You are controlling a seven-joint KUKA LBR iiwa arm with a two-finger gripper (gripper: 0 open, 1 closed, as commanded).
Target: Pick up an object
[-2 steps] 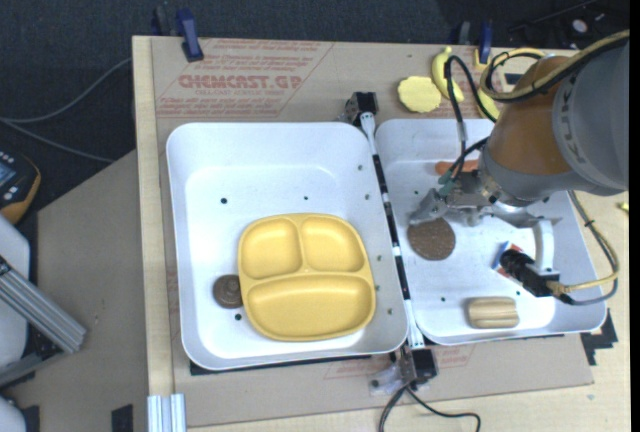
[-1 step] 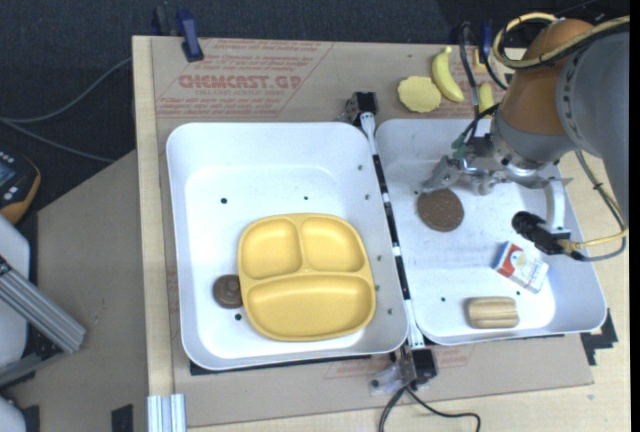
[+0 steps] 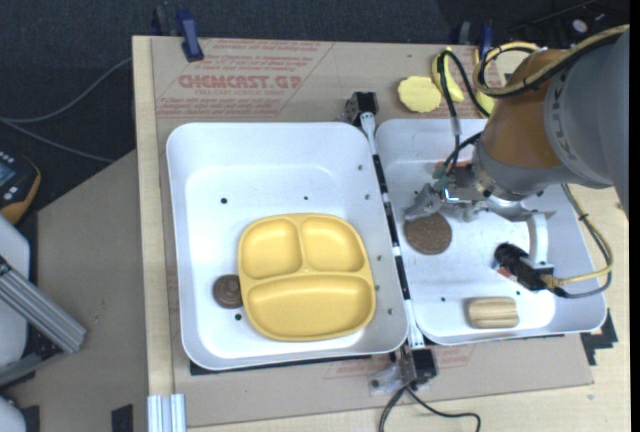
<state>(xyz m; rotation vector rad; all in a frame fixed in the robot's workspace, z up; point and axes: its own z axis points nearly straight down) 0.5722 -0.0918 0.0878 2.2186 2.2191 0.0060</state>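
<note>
Camera view: round, flat, dark brown disc (image 3: 430,234) under the tool (image 3: 436,201).

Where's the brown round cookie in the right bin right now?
The brown round cookie lies in the right bin, near its left wall, just below the gripper and up-left of the tan block.
</note>
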